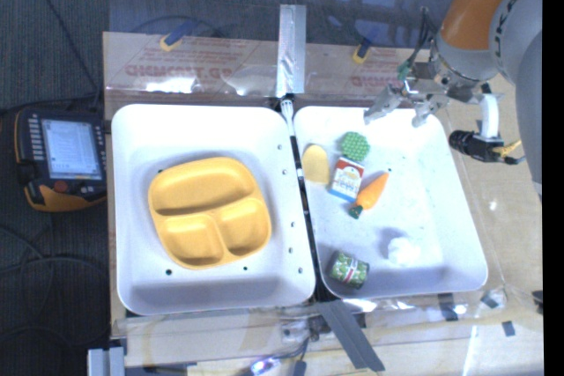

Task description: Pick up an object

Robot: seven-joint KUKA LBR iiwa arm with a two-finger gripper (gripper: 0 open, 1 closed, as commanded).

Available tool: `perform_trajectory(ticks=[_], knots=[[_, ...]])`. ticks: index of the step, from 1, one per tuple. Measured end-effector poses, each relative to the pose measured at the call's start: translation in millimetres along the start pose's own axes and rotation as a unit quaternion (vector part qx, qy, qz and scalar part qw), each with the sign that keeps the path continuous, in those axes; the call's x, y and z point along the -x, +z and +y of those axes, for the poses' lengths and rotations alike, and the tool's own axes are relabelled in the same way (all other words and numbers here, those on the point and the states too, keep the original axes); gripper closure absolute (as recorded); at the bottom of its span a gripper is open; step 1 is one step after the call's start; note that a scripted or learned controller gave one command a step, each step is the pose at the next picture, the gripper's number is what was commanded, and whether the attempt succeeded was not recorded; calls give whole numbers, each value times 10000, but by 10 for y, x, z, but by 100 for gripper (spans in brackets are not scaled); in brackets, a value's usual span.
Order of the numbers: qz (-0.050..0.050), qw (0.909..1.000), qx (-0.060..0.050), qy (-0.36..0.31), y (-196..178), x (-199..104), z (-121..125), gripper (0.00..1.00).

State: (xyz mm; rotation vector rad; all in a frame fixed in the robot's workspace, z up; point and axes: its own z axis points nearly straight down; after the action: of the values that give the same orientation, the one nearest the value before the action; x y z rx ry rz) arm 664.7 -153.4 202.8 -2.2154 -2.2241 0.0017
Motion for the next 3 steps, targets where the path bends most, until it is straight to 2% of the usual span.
perform_trajectory(ticks=[1, 2, 3], knots=[[-32, 9916, 115, -1285, 1044, -41, -459, 0], [-63, 9912, 180, -1309, 1036, -191, -1003, 0], [-56, 9911, 186, -1321, 930, -202, -991, 100]])
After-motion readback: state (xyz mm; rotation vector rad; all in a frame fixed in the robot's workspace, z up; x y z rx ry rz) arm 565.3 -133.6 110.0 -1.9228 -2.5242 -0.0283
